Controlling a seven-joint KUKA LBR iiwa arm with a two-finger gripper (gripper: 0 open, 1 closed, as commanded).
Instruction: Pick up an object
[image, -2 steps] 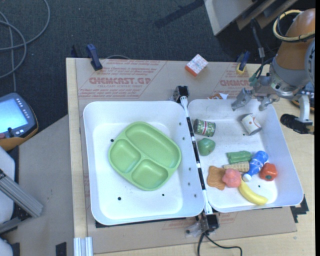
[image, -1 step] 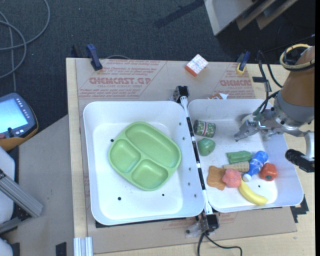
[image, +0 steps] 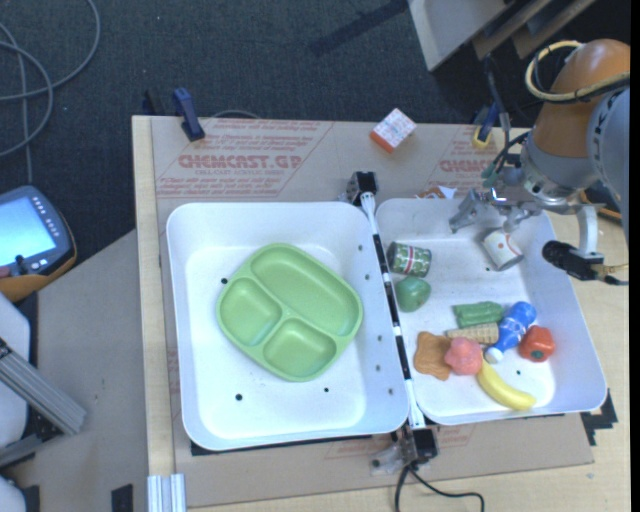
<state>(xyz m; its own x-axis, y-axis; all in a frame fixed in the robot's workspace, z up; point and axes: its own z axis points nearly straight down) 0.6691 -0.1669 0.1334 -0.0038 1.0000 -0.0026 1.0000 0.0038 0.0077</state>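
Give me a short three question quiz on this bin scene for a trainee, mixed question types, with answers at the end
1. True or false: the green divided plate lies in the left bin.
2. Multiple choice: which item lies nearest the front edge of the right bin? A) the small can B) the banana C) the blue bottle
3. Fill in: the gripper hangs over the ____ end of the right bin, near a small white item.

Key
1. True
2. B
3. far
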